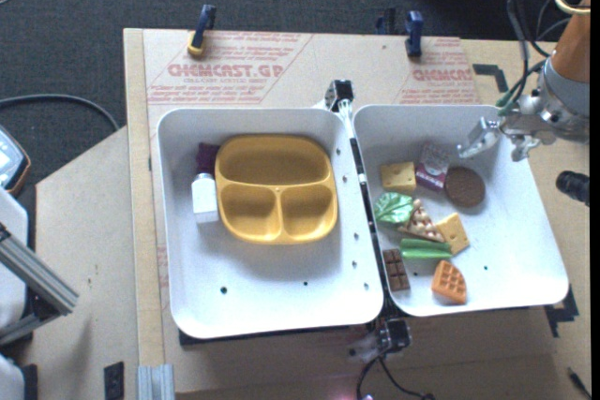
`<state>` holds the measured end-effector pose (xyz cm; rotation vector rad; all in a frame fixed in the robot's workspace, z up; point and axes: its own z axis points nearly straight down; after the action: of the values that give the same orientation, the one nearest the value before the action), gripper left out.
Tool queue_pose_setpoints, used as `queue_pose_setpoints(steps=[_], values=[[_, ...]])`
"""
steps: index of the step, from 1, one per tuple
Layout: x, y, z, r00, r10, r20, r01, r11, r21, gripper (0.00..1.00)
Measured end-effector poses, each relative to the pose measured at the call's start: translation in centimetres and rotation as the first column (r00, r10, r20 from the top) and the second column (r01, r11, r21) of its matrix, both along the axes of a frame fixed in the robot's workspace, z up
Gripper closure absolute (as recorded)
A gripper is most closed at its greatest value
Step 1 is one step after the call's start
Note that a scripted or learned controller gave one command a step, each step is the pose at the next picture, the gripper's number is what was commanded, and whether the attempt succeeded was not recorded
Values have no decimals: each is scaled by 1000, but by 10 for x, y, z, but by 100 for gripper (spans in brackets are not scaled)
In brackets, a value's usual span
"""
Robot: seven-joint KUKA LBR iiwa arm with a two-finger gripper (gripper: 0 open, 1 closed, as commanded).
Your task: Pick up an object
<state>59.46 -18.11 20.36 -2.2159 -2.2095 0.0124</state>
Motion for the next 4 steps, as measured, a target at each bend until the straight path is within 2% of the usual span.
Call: queue_pose_setpoints(steps=[1, 2, 3, 4], values=[[3, 0, 8, 1000, 3, 14, -3, 1000, -3, 0], [9, -1, -53, 1000, 3, 7, -3, 1000, -1, 0], [10, -9, -111, 1000, 1, 12, -1, 1000, -1, 0], [13, -9, -114, 1000, 4, 17, -4, 1000, -2, 0]])
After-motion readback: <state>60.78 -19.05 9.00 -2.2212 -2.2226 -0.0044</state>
